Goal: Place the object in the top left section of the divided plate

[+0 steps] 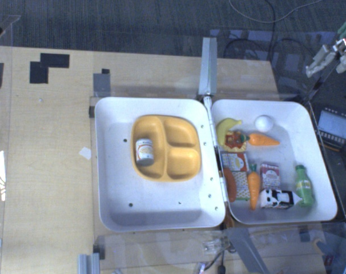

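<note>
A small can (144,151) lies in the left section of the yellow divided plate (181,167), mid-frame in the left bin (113,210). Toy food fills the right bin (324,201). At upper right, the claw (333,55) hangs withdrawn; its opening can't be told.

I see a glossy yellow plastic divided plate (166,148), smooth white plastic bins (113,170), and a matt pale wood worktop (41,170).
</note>
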